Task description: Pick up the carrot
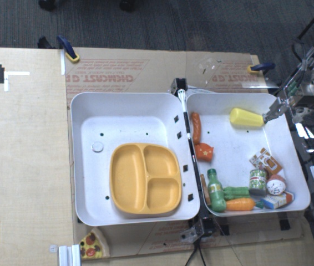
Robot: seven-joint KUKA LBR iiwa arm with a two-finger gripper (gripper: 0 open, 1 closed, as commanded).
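Note:
The carrot (pixel 240 205) is orange and lies flat along the front wall of the right bin (pixel 240 148). A green bottle (pixel 215 190) is at its left end and a green vegetable (pixel 236 193) lies just behind it. My gripper (pixel 270 115) comes in from the right edge at the bin's back right corner, its tip right beside a yellow toy (pixel 246 118). It is far behind the carrot, and nothing is seen held in it.
The right bin also holds a sausage (pixel 195 127), a red fruit (pixel 203 152), a can (pixel 258 179), a snack packet (pixel 266 160), a white ball (pixel 275 186) and a blue box (pixel 273 202). The left bin (pixel 90 148) holds a yellow divided plate (pixel 145 177).

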